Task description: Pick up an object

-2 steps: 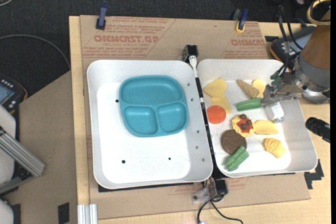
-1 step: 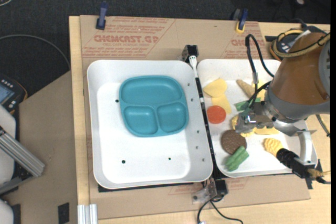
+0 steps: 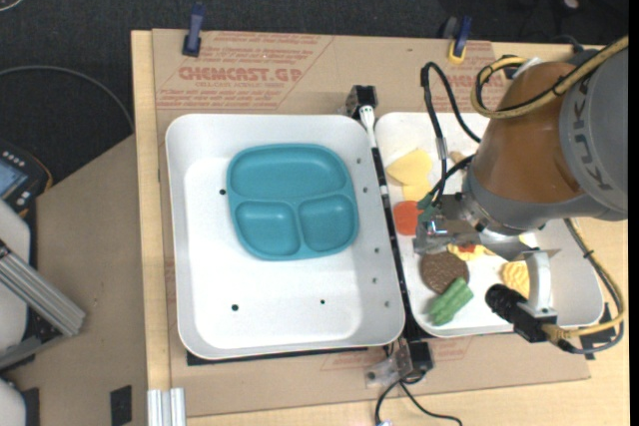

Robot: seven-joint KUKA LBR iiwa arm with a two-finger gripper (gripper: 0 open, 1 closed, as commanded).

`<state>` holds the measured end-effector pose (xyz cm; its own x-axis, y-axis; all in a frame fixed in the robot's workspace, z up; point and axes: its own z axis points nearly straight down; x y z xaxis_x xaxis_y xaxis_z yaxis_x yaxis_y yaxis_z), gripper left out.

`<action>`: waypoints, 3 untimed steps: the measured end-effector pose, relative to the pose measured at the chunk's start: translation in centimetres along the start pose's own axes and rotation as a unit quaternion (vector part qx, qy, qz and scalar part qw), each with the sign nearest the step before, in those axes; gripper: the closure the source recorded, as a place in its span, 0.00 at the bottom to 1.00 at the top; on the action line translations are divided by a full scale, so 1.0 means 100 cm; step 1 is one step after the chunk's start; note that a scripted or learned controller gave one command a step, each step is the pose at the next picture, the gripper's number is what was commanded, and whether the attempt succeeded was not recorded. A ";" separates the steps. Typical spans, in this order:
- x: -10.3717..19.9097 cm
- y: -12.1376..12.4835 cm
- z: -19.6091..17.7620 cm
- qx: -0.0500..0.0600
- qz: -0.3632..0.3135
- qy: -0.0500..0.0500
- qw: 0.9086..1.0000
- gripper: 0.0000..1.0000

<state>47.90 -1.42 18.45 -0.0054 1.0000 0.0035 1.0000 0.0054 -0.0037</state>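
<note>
Gleaming smooth three-compartment teal tray (image 3: 293,201)

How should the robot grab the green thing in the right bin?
Probably from straight above, jaws closing across the narrow middle of the green thing. It lies flat and long, slanted, touching the brown disc at its upper end, so pinching the long sides looks easiest.
</note>
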 end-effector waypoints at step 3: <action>0.139 0.001 -0.255 -0.009 -0.001 0.001 1.000 1.00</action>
<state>48.00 12.38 43.95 -0.0069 1.0000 0.0049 0.9999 0.0068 0.0135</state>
